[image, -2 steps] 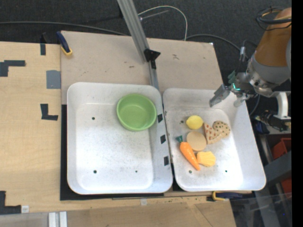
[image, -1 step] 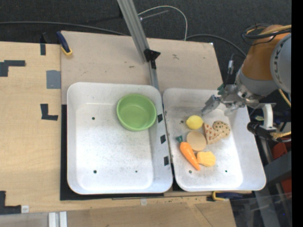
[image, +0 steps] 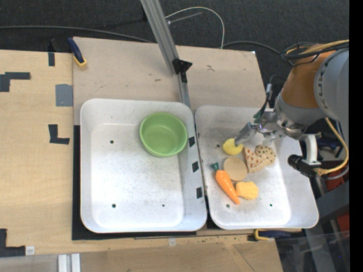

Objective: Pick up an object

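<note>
Green bowl in left bin, w/ toy food right.

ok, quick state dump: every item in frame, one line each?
green bowl: upright, in the left bin, near its far right corner
yellow piece: lying in the right bin, just under the gripper
round tan piece: flat, beside the heart-shaped piece
carrot: lying flat, tip toward the near edge
yellow-orange piece: lying right of the carrot
gripper: low over the right bin, nothing visibly held
</note>
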You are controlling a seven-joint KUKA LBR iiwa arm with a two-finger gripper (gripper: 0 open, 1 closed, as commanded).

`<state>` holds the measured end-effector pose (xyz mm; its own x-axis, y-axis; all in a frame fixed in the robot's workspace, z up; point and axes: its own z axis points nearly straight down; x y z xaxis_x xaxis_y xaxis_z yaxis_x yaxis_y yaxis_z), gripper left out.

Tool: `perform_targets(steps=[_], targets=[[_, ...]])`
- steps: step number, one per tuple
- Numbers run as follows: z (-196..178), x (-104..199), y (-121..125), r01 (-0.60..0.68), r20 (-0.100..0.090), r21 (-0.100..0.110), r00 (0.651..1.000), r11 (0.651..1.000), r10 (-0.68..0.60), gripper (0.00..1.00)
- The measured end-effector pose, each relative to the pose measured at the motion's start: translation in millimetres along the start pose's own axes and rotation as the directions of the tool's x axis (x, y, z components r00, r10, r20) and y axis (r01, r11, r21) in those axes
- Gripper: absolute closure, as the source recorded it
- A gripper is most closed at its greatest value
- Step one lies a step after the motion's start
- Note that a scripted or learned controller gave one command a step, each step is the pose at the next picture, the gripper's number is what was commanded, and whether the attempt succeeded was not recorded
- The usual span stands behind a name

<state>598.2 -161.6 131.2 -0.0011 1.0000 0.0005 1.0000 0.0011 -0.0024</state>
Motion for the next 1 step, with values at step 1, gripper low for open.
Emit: perform_targets(steps=[1], targets=[[15.0, 0.6, 9.5, 0.002, 0.004, -0.031, 1.0, 1.0, -0.002, 0.0]])
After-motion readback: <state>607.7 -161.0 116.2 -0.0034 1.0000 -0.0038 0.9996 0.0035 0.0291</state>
